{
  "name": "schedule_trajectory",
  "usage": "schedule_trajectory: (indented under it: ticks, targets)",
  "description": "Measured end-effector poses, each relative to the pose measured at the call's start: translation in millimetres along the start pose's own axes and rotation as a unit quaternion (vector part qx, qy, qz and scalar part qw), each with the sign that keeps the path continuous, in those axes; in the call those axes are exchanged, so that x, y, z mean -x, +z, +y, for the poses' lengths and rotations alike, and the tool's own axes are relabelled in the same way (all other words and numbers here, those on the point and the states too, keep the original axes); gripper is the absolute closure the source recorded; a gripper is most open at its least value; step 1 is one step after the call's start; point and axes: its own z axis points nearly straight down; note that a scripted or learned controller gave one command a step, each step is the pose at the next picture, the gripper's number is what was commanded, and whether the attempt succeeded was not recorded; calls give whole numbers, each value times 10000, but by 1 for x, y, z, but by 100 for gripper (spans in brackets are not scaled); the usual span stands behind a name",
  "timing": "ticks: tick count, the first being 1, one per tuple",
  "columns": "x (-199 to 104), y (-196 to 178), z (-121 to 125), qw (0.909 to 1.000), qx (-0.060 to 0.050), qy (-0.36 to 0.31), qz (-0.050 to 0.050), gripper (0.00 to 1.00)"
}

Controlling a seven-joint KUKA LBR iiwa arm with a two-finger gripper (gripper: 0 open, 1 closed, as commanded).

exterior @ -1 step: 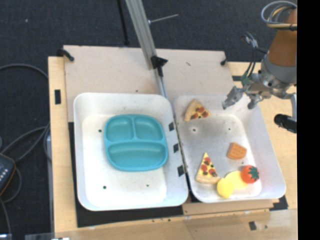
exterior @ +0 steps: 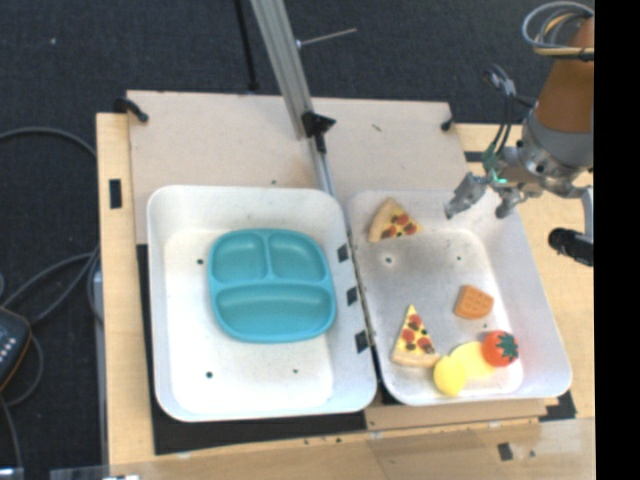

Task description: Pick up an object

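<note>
- Pizza-slice toy [exterior: 393, 222] lies at the right white bin's [exterior: 530, 298] far left corner.
- Claw [exterior: 487, 196] hangs spread above the far edge, pinching nothing.
- Teal divided plate [exterior: 271, 284] fills the left white bin [exterior: 170, 298].

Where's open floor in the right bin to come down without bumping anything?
The middle of the right bin, bordered by the upper pizza slice, cookie and lower pizza slice, is bare. The near right corner is crowded: lemon against tomato.
</note>
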Motion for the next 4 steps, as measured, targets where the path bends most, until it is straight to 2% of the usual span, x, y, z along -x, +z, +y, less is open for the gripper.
schedule_trajectory:
  ticks: [1,2,3,4]
  targets:
    - [2,47,9,10000,-14,-8,5,0]
    - [6,110,7,10000,-27,17,8,0]
    - [6,127,7,10000,-4,13,0,0]
    - [7,114,8,10000,15,4,-11,100]
